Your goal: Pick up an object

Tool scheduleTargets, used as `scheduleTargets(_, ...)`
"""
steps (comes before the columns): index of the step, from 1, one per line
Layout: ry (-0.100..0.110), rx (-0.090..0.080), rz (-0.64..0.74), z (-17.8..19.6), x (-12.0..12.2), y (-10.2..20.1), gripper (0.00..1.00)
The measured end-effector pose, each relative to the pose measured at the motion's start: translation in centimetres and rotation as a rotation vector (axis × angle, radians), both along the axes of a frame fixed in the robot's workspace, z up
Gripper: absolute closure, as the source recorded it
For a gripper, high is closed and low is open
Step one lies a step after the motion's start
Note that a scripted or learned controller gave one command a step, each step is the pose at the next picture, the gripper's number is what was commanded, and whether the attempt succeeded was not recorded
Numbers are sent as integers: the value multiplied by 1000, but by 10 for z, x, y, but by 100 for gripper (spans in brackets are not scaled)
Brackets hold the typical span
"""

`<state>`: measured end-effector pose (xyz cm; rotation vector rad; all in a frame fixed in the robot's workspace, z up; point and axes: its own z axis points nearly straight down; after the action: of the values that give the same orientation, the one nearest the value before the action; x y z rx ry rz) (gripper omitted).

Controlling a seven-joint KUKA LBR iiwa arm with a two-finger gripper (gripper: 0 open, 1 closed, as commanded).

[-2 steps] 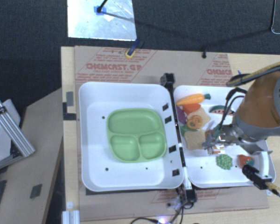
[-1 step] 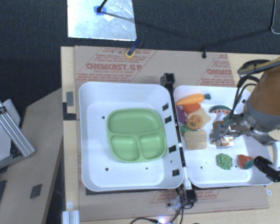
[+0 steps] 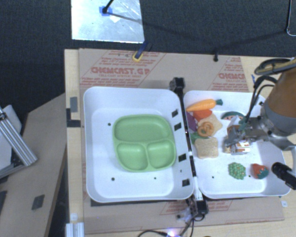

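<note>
My gripper (image 3: 235, 141) hangs low over the middle of the right bin (image 3: 222, 186), right above a small red and white item (image 3: 242, 147). To its left lie a tan bread slice (image 3: 206, 147), a pretzel-like ring (image 3: 205, 129), an orange carrot (image 3: 202, 104) and a red piece (image 3: 202, 114). A green broccoli piece (image 3: 237, 170) and a red strawberry (image 3: 259, 171) rest nearer the front of the bin. A teal curved piece (image 3: 231, 115) lies toward the back. Nothing can be made out between the gripper's tips.
The left bin (image 3: 96, 132) holds a green three-compartment plate (image 3: 143, 142). A black divider with clips (image 3: 183, 132) runs between the bins. The arm's body (image 3: 286, 102) covers the right bin's right side. A shiny metal sheet (image 3: 107, 14) lies beyond the bench.
</note>
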<state>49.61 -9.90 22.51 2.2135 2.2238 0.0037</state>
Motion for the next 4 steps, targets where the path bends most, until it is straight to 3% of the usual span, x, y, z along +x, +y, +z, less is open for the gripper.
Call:
scheduleTargets(1,0,1,3,-1,49,16,100)
scheduleTargets(2,-1,2,5,10,90,53,100)
scheduleTargets(3,5,1,-3,-11,88,50,100)
scheduleTargets(4,4,1,-4,-8,83,43,100)
